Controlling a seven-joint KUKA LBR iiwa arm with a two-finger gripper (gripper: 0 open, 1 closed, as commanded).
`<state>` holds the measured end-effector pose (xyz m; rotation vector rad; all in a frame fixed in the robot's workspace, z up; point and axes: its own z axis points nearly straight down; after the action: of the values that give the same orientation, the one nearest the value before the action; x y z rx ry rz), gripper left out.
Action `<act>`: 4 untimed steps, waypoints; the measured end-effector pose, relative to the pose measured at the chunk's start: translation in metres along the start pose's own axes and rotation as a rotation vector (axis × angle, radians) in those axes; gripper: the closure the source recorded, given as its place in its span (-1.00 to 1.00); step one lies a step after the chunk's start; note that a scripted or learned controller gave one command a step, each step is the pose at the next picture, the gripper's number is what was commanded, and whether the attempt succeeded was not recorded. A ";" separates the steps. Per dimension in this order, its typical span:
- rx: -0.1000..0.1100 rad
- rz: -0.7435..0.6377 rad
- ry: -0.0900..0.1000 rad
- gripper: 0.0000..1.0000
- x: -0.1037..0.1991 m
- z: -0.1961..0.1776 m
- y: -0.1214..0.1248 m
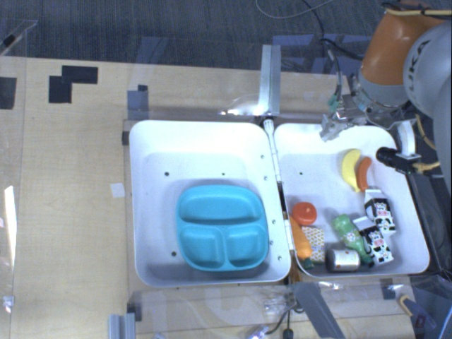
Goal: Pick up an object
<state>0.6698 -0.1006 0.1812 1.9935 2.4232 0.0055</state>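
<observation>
Item 1, gripper (335,121): it is hanging over the far left corner of the right bin (318,162), on the end of the grey arm (431,62) with its rounded orange band. Small metallic parts are showing at its tip, but how far apart they are standing cannot be told, and nothing is visibly sitting in its hold or touching it.

Item 2, near edge of the right bin: a dark cylindrical can (344,260) with a pale label is lying on its side. Just left of it a smooth orange carrot-shaped piece (301,241) is lying along the bin's left wall, beside a speckled packet (316,240).

Item 3, near right: two small cartons (379,230) printed in black and white patches are lying close together, with a glossy green piece (347,229) just to their left.

Item 4, middle: a round orange-red fruit shape (304,212) is resting just above the carrot.

Item 5, farther back: a curved yellow banana (350,167) is lying against a slim orange piece (364,173), near the gripper yet apart from it.

Item 6, left bin (152,162): shallow, white, round-cornered, it is holding a smooth blue plastic tray (222,226) with three compartments.

Item 7, far side: a thin black cable (296,9) is looping across dark grey carpet.
</observation>
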 end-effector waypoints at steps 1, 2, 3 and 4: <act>0.001 0.000 0.000 -1.00 0.000 0.000 0.000; 0.002 -0.150 -0.001 -1.00 -0.072 0.005 -0.035; -0.003 -0.197 -0.003 -1.00 -0.097 0.093 -0.052; -0.003 -0.158 -0.001 -1.00 -0.058 0.092 -0.066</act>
<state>0.6169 -0.1697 0.0888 1.7942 2.5707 0.0074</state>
